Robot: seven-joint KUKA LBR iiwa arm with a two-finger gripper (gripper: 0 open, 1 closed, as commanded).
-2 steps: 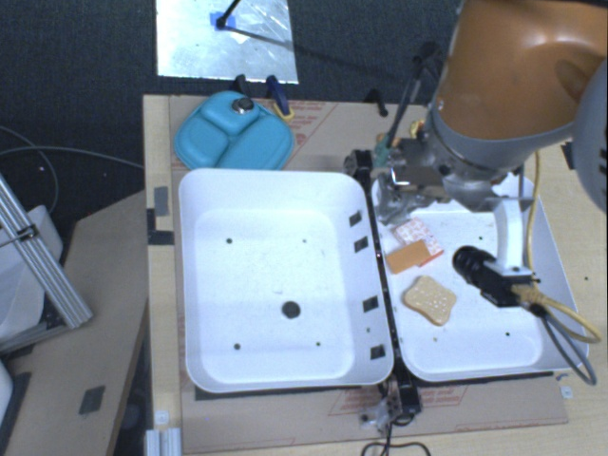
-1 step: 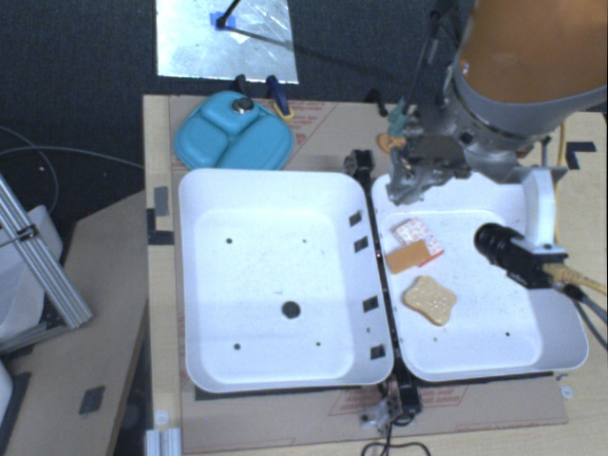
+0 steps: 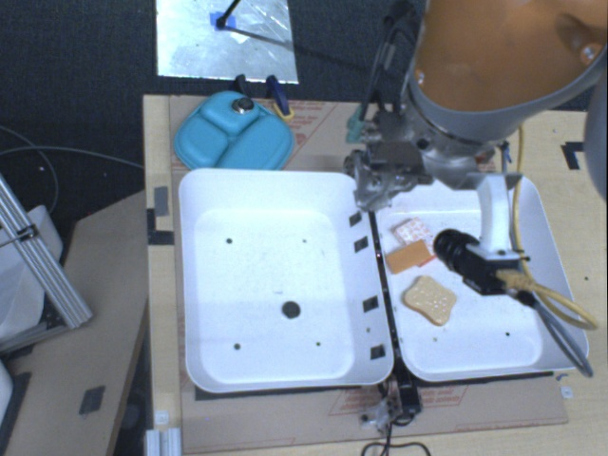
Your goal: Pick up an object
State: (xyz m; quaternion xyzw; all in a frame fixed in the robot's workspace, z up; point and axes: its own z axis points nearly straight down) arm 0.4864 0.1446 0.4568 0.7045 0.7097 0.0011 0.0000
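Three small things lie in the right bin (image 3: 513,350): a pink-and-white speckled piece (image 3: 410,229), an orange block (image 3: 409,256) just below it, and a tan bread-shaped piece (image 3: 429,299) nearer the front. My gripper (image 3: 372,190) hangs over the far end of the divider between the bins, up and left of the speckled piece. Nothing shows between its tips. The big grey and orange arm covers the right bin's far corner.
The left bin (image 3: 218,255) holds a small dark round disc (image 3: 291,310) near its front middle. Behind the left bin lies a blue lidded container (image 3: 234,133), and beyond it a shiny metal sheet (image 3: 226,22). A metal frame (image 3: 33,255) stands at the left.
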